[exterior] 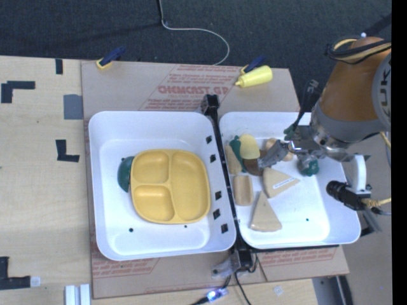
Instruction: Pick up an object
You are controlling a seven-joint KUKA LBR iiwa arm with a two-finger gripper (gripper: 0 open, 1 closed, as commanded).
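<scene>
We see the loose objects gathered in the right bin (pixel 318 230): a yellow rounded piece (pixel 249 147) lies near the divider between the bins, with a dark green piece (pixel 235 146) touching it on the divider side and a brown piece (pixel 253 166) just below it. A tan block (pixel 242 189) sits below those, close to the divider, and two pale wedges lie farther into the bin, one wedge (pixel 280 182) nearer the arm and the other wedge (pixel 265 217) toward the bin's near rim. The claw (pixel 280 152) hangs low over this cluster, just beside the yellow piece on the side away from the divider; we cannot tell how its tips stand, nor whether anything sits between them. A small teal thing (pixel 310 166) shows near the wrist. Across the divider, the left bin (pixel 105 189) carries a yellow sectioned plate (pixel 170 186) with a dark green object (pixel 125 173) tucked against its far edge. Both bins rest on cardboard (pixel 146 84) on the worktop (pixel 38 170).
</scene>
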